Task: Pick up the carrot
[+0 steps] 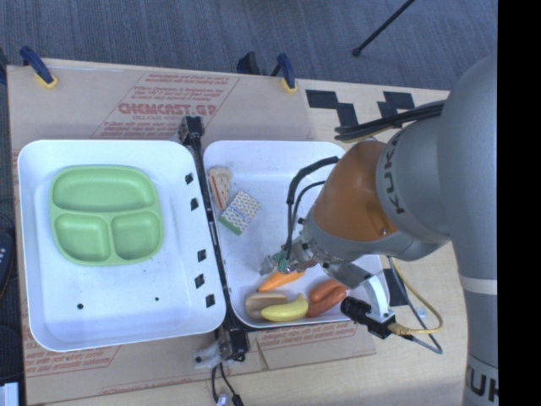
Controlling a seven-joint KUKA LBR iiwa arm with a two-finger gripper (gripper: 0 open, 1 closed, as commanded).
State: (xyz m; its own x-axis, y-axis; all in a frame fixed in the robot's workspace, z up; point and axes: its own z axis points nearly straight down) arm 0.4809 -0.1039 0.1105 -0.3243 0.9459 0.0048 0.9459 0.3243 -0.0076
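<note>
Camera view: carrot (275, 281) lies in the right bin (270, 155), near its front edge, beside a yellow banana (285, 311); judged light, rigid, smooth, tapered, best gripped mid-body across its width; jaw state cannot be told; gripper (292, 260) sits just above the carrot; "CHEMCAST GP" is read on the cardboard (161, 104) under the bins.

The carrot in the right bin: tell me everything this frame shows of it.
The carrot is a small orange piece, smooth and plastic-looking like toy food, lying flat and slanted near the front of the right bin. Its upper right end runs under the gripper, which sits right at it; whether it is gripped cannot be told. Just in front lie a yellow banana and a tan bun, close or touching.
</note>
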